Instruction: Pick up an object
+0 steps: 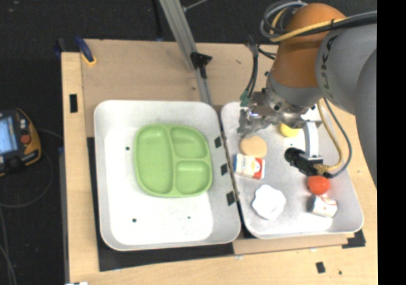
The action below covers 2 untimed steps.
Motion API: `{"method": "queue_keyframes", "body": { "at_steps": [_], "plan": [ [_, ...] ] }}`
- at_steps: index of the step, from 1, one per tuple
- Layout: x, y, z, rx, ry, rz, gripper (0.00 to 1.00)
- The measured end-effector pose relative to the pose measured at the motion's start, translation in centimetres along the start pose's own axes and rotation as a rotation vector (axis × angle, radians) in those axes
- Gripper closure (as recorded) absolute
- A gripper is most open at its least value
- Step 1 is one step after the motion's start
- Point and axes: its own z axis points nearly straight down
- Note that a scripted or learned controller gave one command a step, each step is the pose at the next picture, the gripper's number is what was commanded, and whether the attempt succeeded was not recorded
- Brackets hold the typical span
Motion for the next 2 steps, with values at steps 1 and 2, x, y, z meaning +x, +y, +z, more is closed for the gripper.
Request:
{"method": "queue_keyframes", "body": {
  "at_steps": [1,2],
  "plan": [
    [5.2,1.7,0.8,0.002,0.000,0.000,1.00],
    [10.5,2.1,-0.5,0.001,0.001,-0.001,1.00]
  ]
}}
